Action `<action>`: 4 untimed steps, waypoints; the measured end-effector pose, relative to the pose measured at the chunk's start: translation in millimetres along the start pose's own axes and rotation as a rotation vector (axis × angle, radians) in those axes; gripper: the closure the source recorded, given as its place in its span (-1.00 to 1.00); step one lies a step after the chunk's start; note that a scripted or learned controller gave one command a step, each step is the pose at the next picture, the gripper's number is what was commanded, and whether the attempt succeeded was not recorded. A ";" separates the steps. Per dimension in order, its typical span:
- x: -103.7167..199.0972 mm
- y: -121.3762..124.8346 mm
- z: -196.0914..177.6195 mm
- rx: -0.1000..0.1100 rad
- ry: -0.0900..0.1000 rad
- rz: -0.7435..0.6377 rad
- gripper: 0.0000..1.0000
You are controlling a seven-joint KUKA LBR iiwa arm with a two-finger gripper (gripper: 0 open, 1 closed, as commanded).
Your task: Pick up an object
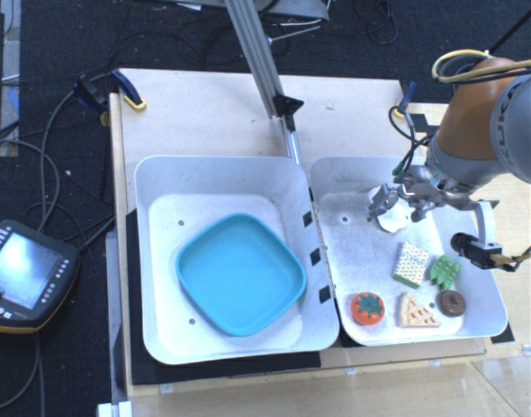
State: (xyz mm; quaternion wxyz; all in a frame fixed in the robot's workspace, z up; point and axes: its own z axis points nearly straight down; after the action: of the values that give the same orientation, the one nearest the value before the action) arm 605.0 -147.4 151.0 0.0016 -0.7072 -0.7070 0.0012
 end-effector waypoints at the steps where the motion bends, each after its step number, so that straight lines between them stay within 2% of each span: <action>1: 0.4 -1.0 52.7 0.001 0.000 0.000 -1.00; 2: 0.0 0.4 39.7 -0.004 -0.001 0.000 1.00; 4: -14.0 -9.5 -75.4 -0.008 -0.002 0.000 1.00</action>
State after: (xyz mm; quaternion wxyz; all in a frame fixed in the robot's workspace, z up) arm 595.7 -161.4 226.4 -0.0020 -0.7073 -0.7070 -0.0012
